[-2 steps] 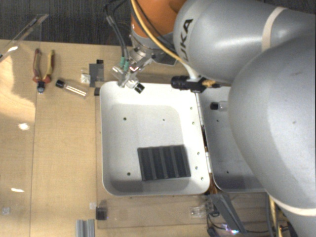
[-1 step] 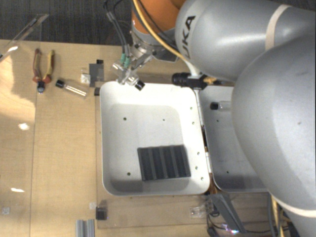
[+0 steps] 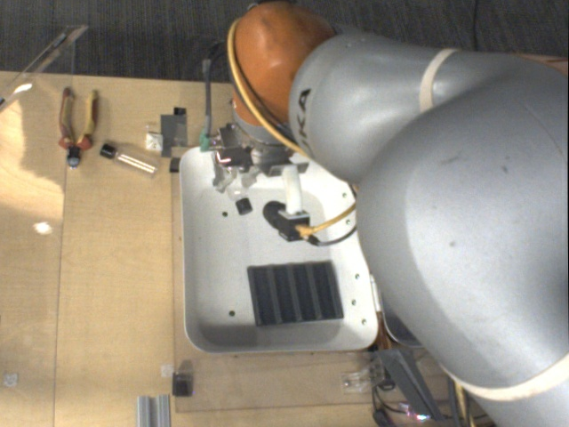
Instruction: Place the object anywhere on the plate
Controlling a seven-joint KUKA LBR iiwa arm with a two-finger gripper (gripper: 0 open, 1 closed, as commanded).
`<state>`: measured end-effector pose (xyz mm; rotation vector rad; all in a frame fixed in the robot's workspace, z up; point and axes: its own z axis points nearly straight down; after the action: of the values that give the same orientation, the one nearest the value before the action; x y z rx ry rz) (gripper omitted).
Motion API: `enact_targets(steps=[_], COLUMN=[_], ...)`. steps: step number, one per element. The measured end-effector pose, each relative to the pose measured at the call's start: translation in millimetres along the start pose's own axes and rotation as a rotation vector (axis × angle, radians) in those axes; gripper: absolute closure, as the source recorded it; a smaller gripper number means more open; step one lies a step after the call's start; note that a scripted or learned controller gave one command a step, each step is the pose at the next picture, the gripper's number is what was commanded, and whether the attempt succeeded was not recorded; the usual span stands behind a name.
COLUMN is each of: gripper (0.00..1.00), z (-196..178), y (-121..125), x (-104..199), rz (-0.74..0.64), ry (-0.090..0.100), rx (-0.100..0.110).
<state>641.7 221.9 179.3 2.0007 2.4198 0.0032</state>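
A white bin (image 3: 200, 265) lies in the middle of the camera view. On its floor near the front rests a dark ribbed rectangular plate (image 3: 294, 293). A small dark object (image 3: 243, 205) lies on the bin floor in the far left part, well apart from the plate. My gripper (image 3: 228, 174) hangs over the bin's far left corner, just above and slightly left of the small dark object. Nothing can be seen held in it. The big grey arm covers the right side of the view.
On the wooden bench left of the bin lie red-handled pliers (image 3: 76, 123), a small clear tube with a black cap (image 3: 129, 158) and a grey metal bracket (image 3: 172, 130). A small black block (image 3: 182, 383) sits near the bench's front edge.
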Motion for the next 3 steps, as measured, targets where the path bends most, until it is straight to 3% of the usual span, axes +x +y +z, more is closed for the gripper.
enact_targets(steps=[1, 3], gripper=[1.0, 1.0], z=[-83.6, -105.5], y=[27.7, 28.2], x=[1.2, 4.7], rz=[-0.091, -0.103], ry=[0.001, -0.001], rx=[-0.002, -0.007])
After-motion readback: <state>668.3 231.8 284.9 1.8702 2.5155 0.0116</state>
